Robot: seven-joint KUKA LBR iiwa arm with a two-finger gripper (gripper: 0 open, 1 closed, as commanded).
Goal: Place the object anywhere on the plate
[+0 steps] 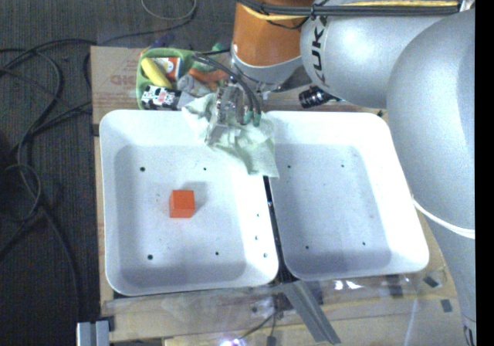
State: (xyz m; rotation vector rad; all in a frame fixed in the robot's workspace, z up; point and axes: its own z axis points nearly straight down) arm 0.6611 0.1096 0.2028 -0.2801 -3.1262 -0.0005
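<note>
The pincer [230, 117] is hanging over the far rim of the left bin [123, 259], seemingly gripping a pale crumpled cloth [247, 147], while the orange block [182, 203] is lying below-left of it, apparently not yet placed.

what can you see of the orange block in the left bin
The orange block is a small cube-like piece, solid orange, matte, possibly foam or wood. It sits flat on the floor of the left white bin, left of the bin's centre, with nothing else touching it. The gripper hangs well away, above the bin's far right rim.
</note>
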